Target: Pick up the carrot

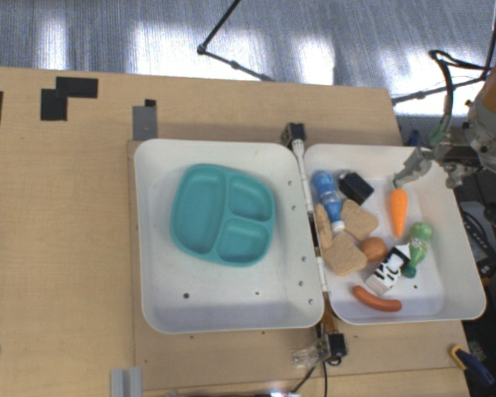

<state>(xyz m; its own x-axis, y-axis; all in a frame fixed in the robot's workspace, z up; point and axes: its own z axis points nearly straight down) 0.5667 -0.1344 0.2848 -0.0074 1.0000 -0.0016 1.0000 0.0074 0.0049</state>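
Worktop tan, wide bare area left of the bins. Left bin holds a teal divided plate near its middle, open white floor all round it. Right bin crowded: blue bottle, black block, bread slices, green bottle, black-and-white packet, sausage along the near wall. Carrot lies in the right bin's far right part, tip pointing to the near side, bare floor around it, apart from the green bottle. Arm enters from the right over the bin's far right corner; hand sits just beyond the carrot's top, above the rim, fingers spread apart with nothing between them.
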